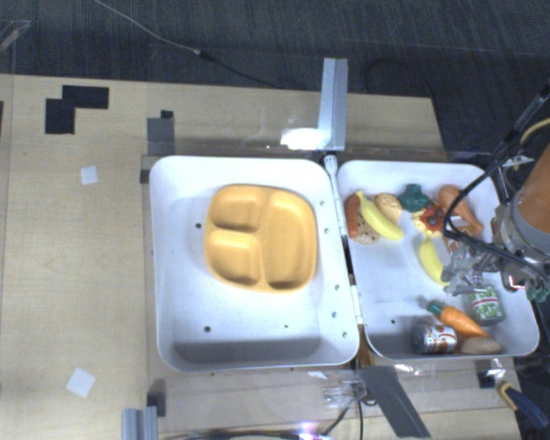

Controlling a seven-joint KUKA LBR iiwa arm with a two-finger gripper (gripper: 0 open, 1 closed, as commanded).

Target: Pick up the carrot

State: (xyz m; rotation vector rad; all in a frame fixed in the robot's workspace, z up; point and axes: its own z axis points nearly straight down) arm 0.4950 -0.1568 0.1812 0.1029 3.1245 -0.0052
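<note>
carrot lies in right bin beside can; hand just above, grip state unclear.

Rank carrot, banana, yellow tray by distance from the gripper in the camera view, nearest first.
From the gripper:
1. carrot, just below it, right bin's lower part.
2. banana, up-left, same bin.
3. yellow tray, far left, in the left bin.

carrot hemmed by cans, open floor left of it
</note>
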